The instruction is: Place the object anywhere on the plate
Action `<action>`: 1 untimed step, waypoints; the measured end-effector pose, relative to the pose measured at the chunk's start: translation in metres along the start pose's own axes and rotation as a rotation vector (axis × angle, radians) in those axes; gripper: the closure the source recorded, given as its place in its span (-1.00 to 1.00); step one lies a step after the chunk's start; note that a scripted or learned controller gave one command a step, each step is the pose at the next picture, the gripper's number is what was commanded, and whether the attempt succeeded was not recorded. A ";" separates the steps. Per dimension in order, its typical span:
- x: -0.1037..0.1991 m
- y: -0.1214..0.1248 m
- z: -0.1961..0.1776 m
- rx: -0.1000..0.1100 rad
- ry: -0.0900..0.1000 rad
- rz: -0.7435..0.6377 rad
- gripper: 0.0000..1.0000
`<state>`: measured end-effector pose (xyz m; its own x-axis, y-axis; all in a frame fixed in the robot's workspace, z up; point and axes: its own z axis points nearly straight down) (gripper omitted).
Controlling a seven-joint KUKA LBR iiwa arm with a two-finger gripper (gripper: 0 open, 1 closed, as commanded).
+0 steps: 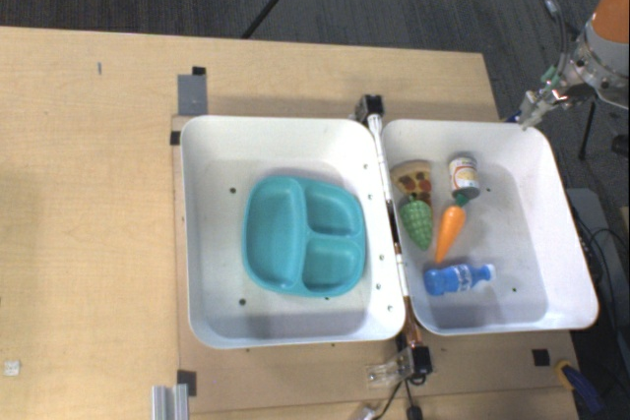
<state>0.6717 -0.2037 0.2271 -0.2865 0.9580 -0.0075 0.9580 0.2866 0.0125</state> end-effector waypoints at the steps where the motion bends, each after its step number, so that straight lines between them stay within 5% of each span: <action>1: 0.015 -0.056 -0.015 0.004 0.002 0.033 1.00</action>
<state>0.6134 -0.2050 0.2414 -0.2549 0.9669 -0.0051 0.9669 0.2550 0.0086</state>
